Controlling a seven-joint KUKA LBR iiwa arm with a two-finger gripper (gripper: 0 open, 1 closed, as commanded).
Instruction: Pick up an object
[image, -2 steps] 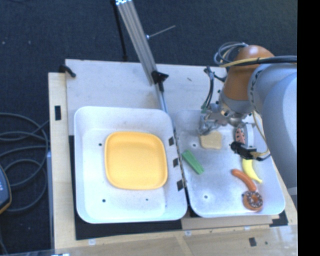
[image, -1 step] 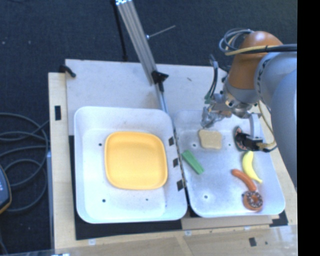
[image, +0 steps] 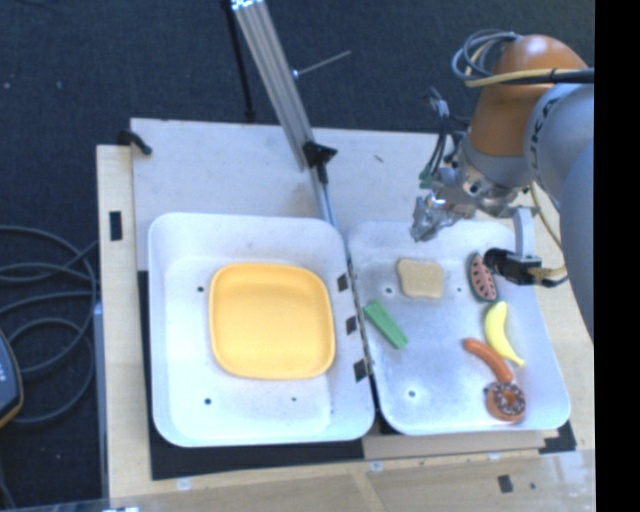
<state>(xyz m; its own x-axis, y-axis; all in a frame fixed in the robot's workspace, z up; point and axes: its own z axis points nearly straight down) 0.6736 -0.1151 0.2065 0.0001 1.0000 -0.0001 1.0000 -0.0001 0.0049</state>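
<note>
1. Objects for picking lie in the right bin (image: 400, 405): a tan, bread-like slab (image: 421, 279) with rounded corners near the far wall; a flat green block (image: 385, 324) lying at a slant near the left wall; a yellow banana (image: 502, 332), curved and smooth; an orange sausage shape (image: 487, 358) just beside the banana; a brown ring-shaped doughnut (image: 505, 401) with speckled top near the front right corner; a dark oval piece with a reddish face (image: 482, 277) by the right wall.
2. Left bin (image: 180, 400): shallow, white, rounded corners, matt speckled floor. It holds one yellow-orange square plate (image: 271, 320) with rounded corners and a raised rim, lying flat in the middle.
3. Both bins sit side by side, touching along the middle, on a pale counter (image: 200, 150).
4. Tool (image: 428, 222): metallic grey, hanging over the far edge of the right bin, above and just behind the tan slab, apart from it. Nothing shows between its fingers; whether they are spread or pressed together cannot be told.
5. Arm: grey casing, glossy orange band (image: 520, 95) above the wrist, cables looped on top.
6. A slanted metal rail (image: 280, 85) crosses the counter toward the bins' junction.
</note>
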